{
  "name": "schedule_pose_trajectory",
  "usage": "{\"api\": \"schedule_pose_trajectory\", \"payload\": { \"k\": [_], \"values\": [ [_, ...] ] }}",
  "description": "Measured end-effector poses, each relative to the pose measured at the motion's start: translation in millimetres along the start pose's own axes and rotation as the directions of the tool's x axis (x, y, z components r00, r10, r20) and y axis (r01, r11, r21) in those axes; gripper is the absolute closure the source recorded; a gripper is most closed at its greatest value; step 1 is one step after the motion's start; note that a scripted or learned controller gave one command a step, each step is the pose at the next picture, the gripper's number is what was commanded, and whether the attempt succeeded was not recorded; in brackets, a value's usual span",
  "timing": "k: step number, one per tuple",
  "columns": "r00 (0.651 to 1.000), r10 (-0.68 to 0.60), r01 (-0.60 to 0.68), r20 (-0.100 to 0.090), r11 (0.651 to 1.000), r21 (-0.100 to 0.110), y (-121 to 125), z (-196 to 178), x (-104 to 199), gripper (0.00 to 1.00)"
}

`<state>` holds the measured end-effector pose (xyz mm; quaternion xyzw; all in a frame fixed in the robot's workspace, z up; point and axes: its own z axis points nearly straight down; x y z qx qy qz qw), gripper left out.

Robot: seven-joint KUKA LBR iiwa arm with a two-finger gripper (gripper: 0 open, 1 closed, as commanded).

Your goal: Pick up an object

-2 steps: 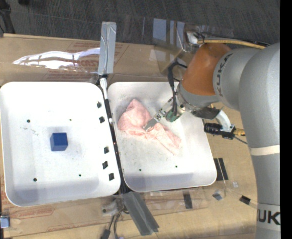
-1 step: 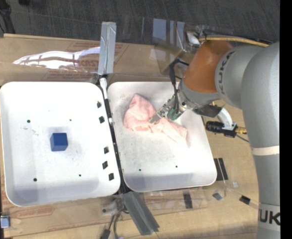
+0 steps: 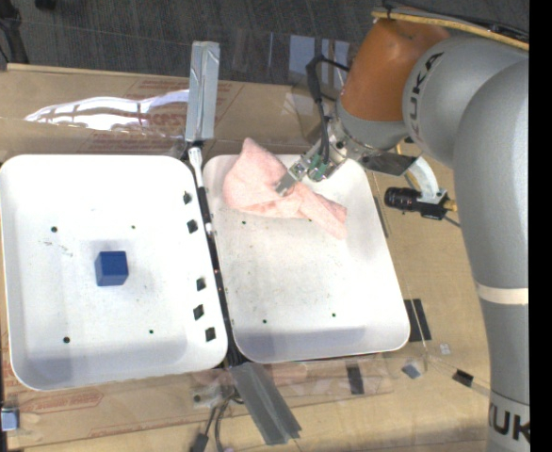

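One crumpled pink cloth (image 3: 274, 194) lies directly beneath your two-finger gripper (image 3: 295, 179), long axis running left-right; finger state you cannot tell.

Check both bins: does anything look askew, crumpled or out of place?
The pink cloth lies crumpled in the right bin, bunched against its far edge beneath the gripper. The blue cube sits squarely in the left bin.
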<state>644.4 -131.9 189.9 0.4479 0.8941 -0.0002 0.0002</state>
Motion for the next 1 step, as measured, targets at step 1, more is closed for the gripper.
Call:
{"api": "schedule_pose_trajectory", "payload": {
  "k": [1],
  "values": [
    [1.0,-0.004,0.004,0.0,1.0,0.0,0.8,-75.8,20.0,1.0]
  ]
}}
